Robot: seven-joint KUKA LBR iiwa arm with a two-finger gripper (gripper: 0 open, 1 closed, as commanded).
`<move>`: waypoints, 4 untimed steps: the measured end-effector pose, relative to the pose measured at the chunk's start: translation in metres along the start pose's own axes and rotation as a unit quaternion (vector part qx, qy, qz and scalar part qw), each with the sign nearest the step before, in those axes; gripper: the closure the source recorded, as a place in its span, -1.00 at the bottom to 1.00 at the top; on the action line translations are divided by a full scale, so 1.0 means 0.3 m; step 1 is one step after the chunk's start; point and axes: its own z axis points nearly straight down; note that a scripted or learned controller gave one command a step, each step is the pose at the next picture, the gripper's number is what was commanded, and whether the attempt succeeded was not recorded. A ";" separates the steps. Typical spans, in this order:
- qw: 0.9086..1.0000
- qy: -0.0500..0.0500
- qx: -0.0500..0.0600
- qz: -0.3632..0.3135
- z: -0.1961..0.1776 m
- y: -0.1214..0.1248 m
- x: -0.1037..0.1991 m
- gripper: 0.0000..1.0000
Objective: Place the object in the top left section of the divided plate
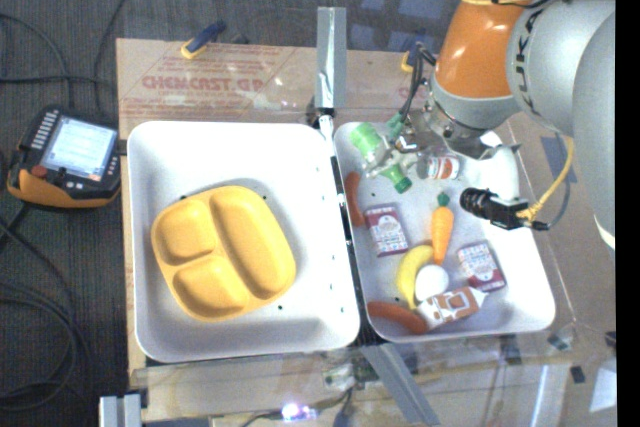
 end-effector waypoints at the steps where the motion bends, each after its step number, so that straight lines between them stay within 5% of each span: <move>1: 1.000 -0.002 -0.001 -0.022 -0.345 -0.057 0.232 1.00; 2: 0.987 -0.001 0.001 -0.158 -0.005 -0.137 0.462 1.00; 4: 0.968 -0.001 0.000 -0.249 -0.116 -0.249 0.853 1.00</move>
